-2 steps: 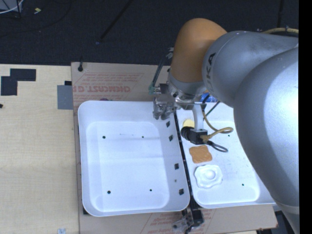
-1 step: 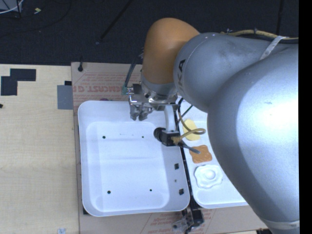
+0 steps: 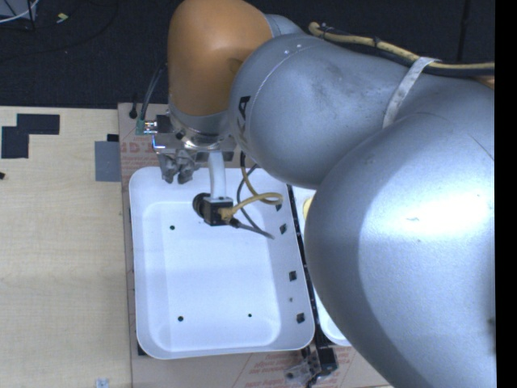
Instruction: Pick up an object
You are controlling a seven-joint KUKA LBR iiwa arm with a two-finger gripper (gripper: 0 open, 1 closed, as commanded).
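Gripper (image 3: 179, 168) hangs over the white bin's (image 3: 210, 297) far rim, probably lining up a grab. Can't tell if it's open or closed.

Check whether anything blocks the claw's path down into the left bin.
Nothing visible does. The claw hangs at the left bin's far rim, with white floor just below it. The arm covers most of the right bin, so its contents cannot be told.

A white bin (image 3: 210, 297) sits on a pale bench (image 3: 56, 257).
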